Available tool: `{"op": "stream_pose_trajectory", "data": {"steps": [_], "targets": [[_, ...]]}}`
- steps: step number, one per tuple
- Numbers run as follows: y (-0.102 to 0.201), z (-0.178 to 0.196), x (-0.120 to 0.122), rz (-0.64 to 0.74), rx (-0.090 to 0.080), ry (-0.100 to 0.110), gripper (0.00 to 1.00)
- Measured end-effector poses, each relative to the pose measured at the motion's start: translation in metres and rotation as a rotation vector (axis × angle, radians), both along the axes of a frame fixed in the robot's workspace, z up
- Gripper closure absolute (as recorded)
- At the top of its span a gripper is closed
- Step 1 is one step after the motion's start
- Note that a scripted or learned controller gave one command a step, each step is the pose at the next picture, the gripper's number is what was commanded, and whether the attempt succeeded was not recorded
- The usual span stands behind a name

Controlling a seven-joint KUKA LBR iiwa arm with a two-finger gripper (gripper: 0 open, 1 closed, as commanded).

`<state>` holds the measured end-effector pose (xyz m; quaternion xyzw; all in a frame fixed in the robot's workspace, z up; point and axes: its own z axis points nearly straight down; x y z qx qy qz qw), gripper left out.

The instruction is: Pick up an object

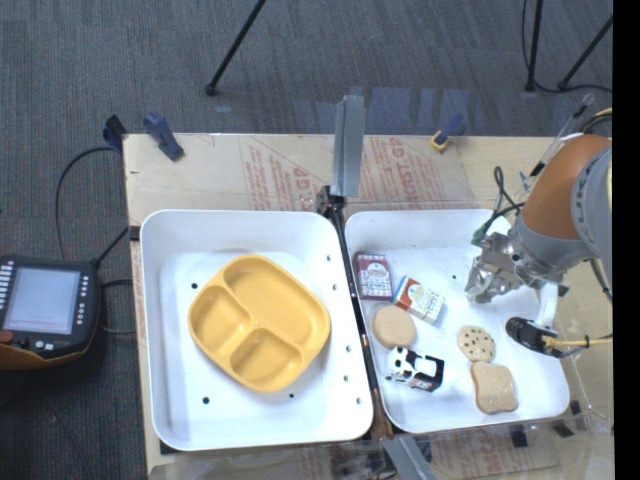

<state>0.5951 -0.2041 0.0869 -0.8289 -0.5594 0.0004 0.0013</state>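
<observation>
The left bin (160,268) holds a yellow divided plate (259,322) at its middle. In the right bin (440,226), near its left edge, lie a red card box (373,275), a small carton (419,300), a round tan cookie (394,326) and a black-and-white cow toy (414,369). Toward the bin's lower right corner sit a chocolate-chip cookie (476,344) and a toast slice (494,387). The claw (489,280) hovers over bare floor near the right edge, with nothing between its fingers; whether they are spread or closed I cannot tell. This looks like the approach step: next it must settle on one object, probably the carton or chocolate-chip cookie, and descend squarely.
</observation>
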Motion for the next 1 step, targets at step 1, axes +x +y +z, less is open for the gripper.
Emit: {"op": "stream_pose_trajectory", "data": {"steps": [1], "targets": [[-0.0003,-0.0006,-0.0344,-0.157,0.001,0.003,1.00]]}}
